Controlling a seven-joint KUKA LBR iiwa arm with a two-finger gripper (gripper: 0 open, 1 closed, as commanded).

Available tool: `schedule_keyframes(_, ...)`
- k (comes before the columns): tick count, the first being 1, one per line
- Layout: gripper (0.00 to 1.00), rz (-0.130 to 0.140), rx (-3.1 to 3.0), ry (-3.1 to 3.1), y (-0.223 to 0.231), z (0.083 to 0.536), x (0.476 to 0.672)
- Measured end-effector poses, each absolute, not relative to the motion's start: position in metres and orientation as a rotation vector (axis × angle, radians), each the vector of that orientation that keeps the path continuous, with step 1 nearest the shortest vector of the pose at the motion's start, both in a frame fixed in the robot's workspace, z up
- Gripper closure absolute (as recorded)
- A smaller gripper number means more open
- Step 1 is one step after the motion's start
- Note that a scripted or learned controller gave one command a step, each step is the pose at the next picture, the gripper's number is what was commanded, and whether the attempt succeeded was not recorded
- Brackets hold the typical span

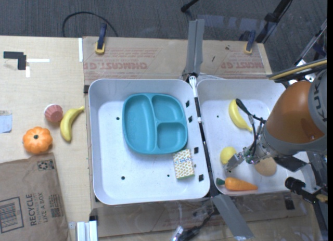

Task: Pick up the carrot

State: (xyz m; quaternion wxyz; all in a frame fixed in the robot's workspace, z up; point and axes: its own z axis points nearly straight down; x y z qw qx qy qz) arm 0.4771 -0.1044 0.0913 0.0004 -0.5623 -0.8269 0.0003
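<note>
Carrot (241, 185) lies flat at the near edge of the right bin (218, 97), leafy end pointing toward the middle divider, just beside a pale round fruit (266, 168) and a short way below a lemon (228, 155). We see the gripper (235, 162) hanging above that corner, between the lemon and the carrot, with nothing gripped; how far the fingers stand open we cannot tell, since they show as a dark blur from this angle. We judge this to be the approach, with the grasp not yet made. Next we would shift the gripper toward the near wall until it sits over the carrot's middle, turn it so the fingers cross the carrot's narrow width, then descend. The wall and the pale fruit crowd that spot, so we would expect a tight fit.
</note>
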Motion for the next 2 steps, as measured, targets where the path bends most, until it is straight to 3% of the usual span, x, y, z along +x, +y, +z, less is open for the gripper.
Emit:
schedule_keyframes(1,1.00,0.002,-1.771,-2.593,-0.105,0.100,0.477)
schedule_keyframes(2,1.00,0.001,-1.329,-2.847,-0.188,0.202,0.478)
